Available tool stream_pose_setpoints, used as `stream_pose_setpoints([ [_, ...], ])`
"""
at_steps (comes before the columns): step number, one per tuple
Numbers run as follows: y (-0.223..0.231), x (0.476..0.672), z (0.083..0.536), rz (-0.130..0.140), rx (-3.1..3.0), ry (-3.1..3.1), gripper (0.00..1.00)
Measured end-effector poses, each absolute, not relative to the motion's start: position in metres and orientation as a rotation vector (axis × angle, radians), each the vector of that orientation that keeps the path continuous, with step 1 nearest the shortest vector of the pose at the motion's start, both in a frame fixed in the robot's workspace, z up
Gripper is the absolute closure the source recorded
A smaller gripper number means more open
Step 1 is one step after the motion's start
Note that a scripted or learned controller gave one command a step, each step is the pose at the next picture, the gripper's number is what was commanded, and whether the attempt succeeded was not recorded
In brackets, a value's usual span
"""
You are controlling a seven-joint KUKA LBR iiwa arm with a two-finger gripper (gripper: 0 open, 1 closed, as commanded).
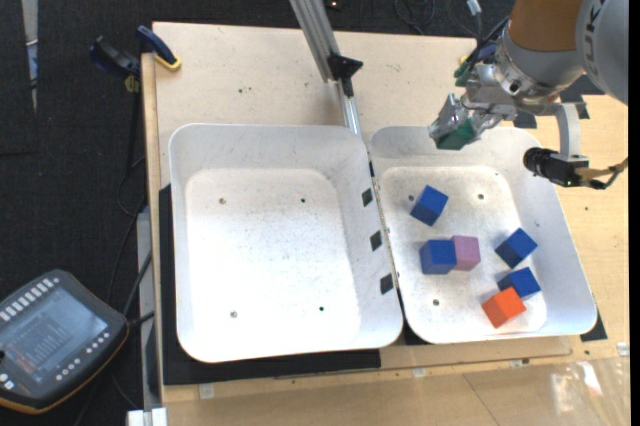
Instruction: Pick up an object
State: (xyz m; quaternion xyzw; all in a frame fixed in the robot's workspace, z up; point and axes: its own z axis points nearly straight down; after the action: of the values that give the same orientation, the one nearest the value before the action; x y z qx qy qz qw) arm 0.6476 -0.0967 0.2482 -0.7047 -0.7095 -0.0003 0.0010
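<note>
My gripper (452, 131) hangs over the far edge of the right bin (475, 186), lifted above its floor. A small dark green block (459, 135) shows between its fingers, so it is shut on that block. On the bin floor below lie several cubes. One blue cube (429, 205) is nearest the gripper. Another blue cube (437, 256) touches a pink cube (466, 252). Two more blue cubes (516, 246) (524, 282) and an orange-red cube (503, 306) sit toward the front right corner.
The left bin (270, 234) lies beside the right one. A slanted metal pole (310, 4) ends at the bins' shared far corner. A blue and yellow clamp (150, 49) grips the bench's far left, and a teach pendant (55, 339) lies off it.
</note>
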Motion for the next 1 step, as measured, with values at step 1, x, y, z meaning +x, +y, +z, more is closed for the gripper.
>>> stream_pose_setpoints([
  [1, -0.0567, 0.6190, 0.2513, 0.001, -2.212, -2.226, 1.00],
])
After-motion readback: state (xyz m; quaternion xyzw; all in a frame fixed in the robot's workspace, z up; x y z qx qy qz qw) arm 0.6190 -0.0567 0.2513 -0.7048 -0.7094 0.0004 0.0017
